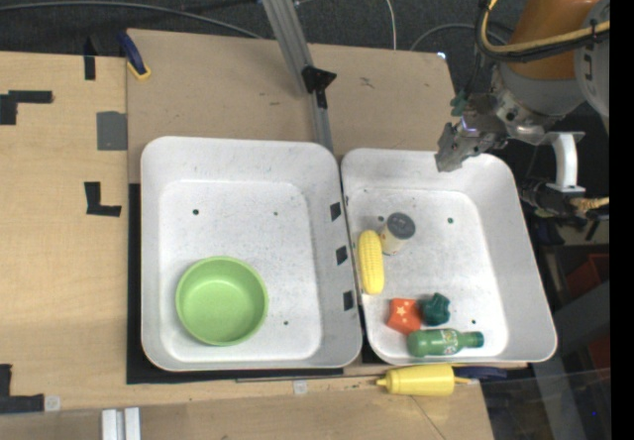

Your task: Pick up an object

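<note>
My gripper [454, 153] hangs over the far rim of the right bin [515, 230], above its back edge, with nothing seen between its fingers. In the right bin lie a yellow corn cob [370, 262], a small grey-lidded jar [397, 230], an orange-red piece [402, 315], a dark green piece [435, 308] and a green bottle [443, 341] near the front. The left bin [238, 170] holds a green bowl [222, 300] at its front left.
A yellow bottle [420, 381] lies on the bench just outside the right bin's front edge. A grey metal pole [287, 22] slants across the bench toward the gap between the bins. Cables loop behind the bench near the arm.
</note>
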You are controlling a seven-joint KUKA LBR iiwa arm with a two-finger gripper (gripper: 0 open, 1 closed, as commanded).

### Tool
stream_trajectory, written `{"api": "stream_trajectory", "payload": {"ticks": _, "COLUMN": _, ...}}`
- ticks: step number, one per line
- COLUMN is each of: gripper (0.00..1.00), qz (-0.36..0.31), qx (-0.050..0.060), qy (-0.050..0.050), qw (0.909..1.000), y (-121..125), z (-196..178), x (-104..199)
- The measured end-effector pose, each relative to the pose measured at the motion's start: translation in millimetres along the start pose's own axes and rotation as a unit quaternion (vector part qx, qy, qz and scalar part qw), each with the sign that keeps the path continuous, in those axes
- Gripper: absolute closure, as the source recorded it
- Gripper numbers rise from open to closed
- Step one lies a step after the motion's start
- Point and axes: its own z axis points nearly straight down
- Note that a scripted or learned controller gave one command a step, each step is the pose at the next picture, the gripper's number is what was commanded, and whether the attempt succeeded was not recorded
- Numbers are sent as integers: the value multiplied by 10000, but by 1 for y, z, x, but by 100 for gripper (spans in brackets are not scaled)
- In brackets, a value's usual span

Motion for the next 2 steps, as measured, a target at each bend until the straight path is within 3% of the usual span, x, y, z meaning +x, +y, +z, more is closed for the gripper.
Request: {"api": "stream_trajectory", "payload": {"ticks": 2, "gripper": 100, "qz": -6, "qx": 11, "qy": 0, "qw": 10000, "y": 0, "z": 21, "x": 104}}
